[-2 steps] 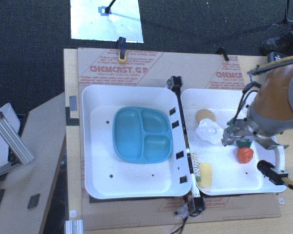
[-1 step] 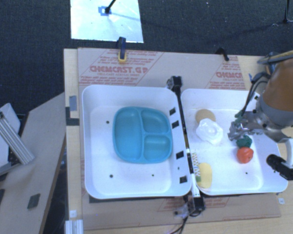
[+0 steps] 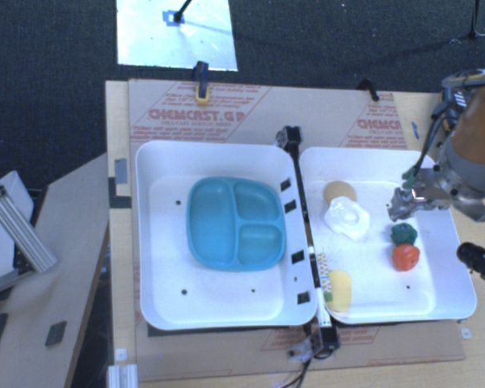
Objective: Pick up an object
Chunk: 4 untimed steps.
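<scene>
Five candidates sit in the right bin (image 3: 449, 285), and the nearest to me is the dark green lump (image 3: 403, 234), lying just below my fingers (image 3: 400, 204) in the camera view. Touching its lower side is a red-orange piece (image 3: 405, 256), tomato-like. Further left lies a white blob (image 3: 347, 218) with a tan round thing (image 3: 339, 191) just behind it, and a yellow piece (image 3: 339, 289) rests near the bin's lower left corner, well apart from the rest.

My fingers hover over the bin floor just beside the green lump, nothing between them as far as I see. Whether they're spread or closed, I cannot tell; too small and blurred at this angle.

Step in hand, my guess: lining up over a target before descent. The green lump is the obvious pick. To do it well: centre over it, not over bare bin floor, and orient the closing line so neither finger lands on the red-orange piece pressed against it. Come straight down, close only once low enough to straddle it. It looks bumpy and maybe soft, so it could squirt sideways.

Left bin (image 3: 158, 217) holds a blue divided plate (image 3: 234, 221), irrelevant here. Both bins rest on the bench (image 3: 226, 111).
</scene>
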Each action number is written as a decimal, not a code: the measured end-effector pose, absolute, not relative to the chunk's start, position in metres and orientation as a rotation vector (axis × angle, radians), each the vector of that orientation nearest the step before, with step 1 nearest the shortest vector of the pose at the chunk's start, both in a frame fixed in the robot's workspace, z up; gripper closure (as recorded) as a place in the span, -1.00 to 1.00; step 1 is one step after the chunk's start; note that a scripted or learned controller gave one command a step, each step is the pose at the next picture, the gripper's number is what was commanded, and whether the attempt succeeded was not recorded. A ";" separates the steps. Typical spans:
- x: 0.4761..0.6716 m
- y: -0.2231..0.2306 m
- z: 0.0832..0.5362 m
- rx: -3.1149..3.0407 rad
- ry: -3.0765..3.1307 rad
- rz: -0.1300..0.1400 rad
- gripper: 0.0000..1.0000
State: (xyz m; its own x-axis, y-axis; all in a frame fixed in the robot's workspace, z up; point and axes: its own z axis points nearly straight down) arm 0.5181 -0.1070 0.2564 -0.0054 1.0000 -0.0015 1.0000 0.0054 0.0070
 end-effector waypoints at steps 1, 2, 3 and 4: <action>0.538 -0.062 0.255 2.210 2.229 0.005 1.00; 0.543 -0.006 0.241 2.212 2.232 0.002 1.00; 0.555 0.049 0.248 2.210 2.232 0.006 1.00; 0.564 0.103 0.231 2.211 2.232 0.003 1.00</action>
